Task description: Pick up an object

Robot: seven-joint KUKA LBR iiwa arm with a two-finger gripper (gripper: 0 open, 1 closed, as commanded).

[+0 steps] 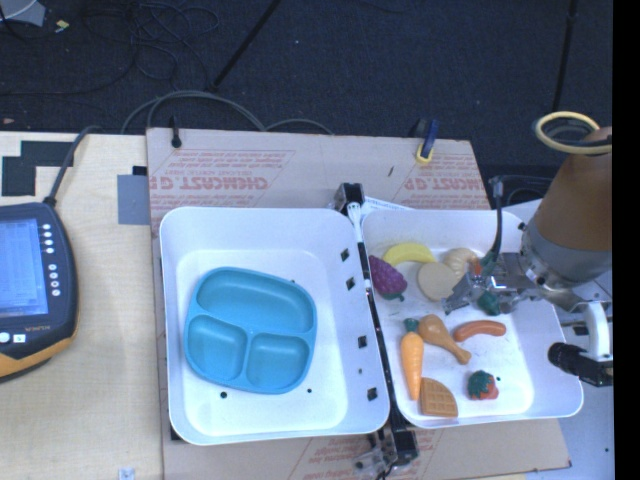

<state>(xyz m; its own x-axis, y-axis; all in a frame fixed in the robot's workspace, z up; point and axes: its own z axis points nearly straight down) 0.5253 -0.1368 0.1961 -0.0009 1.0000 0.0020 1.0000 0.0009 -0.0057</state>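
Toy foods (440, 340) loose across the right bin (560, 403): banana, carrot, drumstick, sausage, waffle.

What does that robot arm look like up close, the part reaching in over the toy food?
The arm is a thick rounded column, orange-brown above and grey below. A yellowish ring sits at its top, and a thin dark cable runs down beside it. At its end is a small metal gripper with dark and teal parts.

arm (585, 208) cut off right, pendant (30, 278) cut off left
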